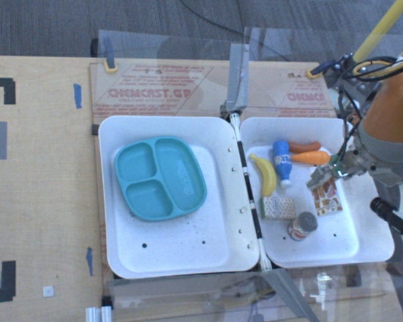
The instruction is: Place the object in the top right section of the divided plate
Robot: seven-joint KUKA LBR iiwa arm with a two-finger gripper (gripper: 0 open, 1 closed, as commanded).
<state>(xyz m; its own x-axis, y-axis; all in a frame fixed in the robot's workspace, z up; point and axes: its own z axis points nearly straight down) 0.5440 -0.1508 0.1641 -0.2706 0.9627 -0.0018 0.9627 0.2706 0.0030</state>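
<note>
A pale wooden bench carries two shallow white bins side by side, and beyond its far edge lies grey carpet crossed by a dark cable. Black tape marks and short blue tape strips sit on the wood at the left, and a printed cardboard sheet lies under the bins' far side beneath clear plastic panels.

The left bin holds a teal divided plate, smooth plastic with rounded corners and three sections, lying slightly turned on the bin's speckled floor.

The right bin holds the loose things. A yellow banana curves along its left side, with a blue and white bottle just beside it. An orange carrot and a reddish sausage lie at the far side. A small patterned packet and a tipped can sit nearer.

The gripper hangs low in the right bin, above a printed flat packet; whether it is parted or closed cannot be told. The grey arm with its orange band reaches in from the right.
</note>
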